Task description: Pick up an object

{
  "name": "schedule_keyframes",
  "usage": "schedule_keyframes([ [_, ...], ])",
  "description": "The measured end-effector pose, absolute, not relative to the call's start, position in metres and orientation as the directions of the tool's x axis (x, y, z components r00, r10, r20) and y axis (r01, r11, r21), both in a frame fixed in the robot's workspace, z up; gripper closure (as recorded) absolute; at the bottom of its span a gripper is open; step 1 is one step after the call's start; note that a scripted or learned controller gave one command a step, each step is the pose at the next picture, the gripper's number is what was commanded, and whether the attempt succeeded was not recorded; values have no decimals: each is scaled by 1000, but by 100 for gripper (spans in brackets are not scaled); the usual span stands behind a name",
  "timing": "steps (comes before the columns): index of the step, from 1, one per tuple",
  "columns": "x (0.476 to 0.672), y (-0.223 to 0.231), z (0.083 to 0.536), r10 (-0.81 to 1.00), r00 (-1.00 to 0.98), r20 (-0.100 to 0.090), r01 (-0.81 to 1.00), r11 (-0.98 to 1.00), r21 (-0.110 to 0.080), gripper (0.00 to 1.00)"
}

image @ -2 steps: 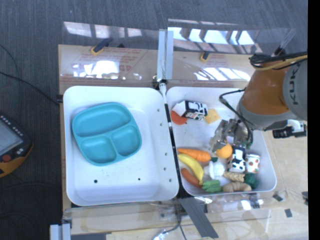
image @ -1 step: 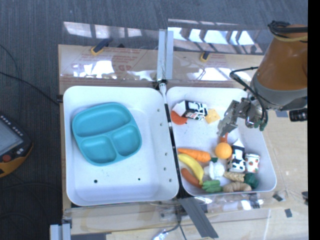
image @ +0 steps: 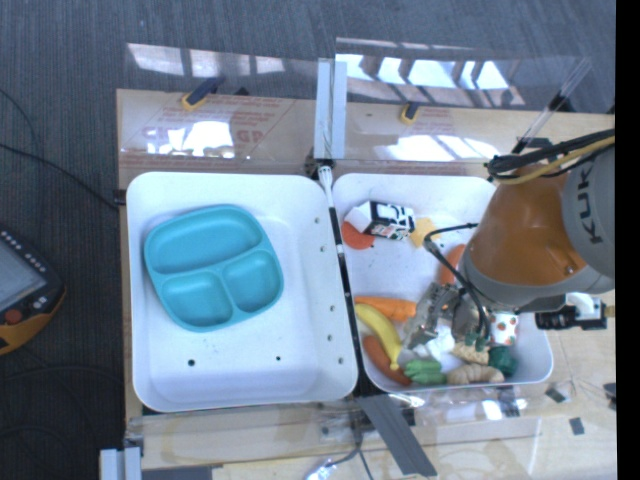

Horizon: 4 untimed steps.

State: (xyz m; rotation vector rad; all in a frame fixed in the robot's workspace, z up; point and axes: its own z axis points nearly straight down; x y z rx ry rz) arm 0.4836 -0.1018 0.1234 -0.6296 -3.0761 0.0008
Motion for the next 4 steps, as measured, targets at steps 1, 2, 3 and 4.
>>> schedule_keyframes([
  [1,529,-116,91,699,-715,-6,699,715,4,100],
  [2,557,-106,91,912,-410,-9,912,410,8,100],
  [3,613,-174,143,798,-602,-5,798,602,-1,100],
  [4,637,-47,216,797,-603,-2,797,603,0,100],
])
